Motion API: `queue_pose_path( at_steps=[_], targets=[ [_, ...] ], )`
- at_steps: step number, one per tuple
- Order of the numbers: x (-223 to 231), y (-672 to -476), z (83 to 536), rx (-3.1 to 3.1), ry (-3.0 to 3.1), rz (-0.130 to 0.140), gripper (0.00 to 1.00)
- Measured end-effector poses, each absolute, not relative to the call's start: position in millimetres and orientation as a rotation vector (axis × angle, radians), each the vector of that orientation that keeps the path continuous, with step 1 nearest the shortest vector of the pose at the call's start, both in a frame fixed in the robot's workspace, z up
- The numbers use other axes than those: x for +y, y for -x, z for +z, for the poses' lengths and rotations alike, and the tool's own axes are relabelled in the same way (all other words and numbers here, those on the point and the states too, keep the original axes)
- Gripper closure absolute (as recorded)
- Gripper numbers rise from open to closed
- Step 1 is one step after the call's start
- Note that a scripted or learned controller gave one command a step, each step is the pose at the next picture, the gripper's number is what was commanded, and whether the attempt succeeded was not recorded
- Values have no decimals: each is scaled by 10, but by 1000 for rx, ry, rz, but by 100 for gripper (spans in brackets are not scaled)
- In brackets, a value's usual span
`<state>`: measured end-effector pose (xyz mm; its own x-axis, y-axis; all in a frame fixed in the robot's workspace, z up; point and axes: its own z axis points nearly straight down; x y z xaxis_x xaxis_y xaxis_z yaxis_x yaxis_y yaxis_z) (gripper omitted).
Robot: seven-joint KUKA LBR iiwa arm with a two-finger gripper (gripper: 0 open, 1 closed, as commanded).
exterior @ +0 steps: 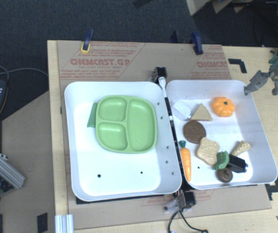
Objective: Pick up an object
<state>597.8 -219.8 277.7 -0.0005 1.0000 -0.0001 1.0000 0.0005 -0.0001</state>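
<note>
Looking down, we see the gripper (266,81) at the right bin's (260,130) upper right rim, its grey metal fingers spread and empty. Inside lie a glossy orange pumpkin (223,106), a tan wedge (201,112), a round brown patty (194,131), a speckled cracker (208,151) and a tapered carrot (186,162). A smooth green sectioned plate (126,124) sits in the left bin (80,144).

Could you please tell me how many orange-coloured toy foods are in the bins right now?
2. A small pumpkin lies near the far edge of the right bin, and a carrot lies along that bin's left wall, near the front.
</note>
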Motion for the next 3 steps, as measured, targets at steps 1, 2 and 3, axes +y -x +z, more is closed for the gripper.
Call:
queue_pose_path(
  at_steps=[1,2,3],
  targets=[
    [-2176,-6038,2331,-2221,2216,4,0],
    [-2201,-6120,1751,-2220,2217,4,0],
    [-2109,-6081,1155,-2218,2215,4,0]
  ],
)
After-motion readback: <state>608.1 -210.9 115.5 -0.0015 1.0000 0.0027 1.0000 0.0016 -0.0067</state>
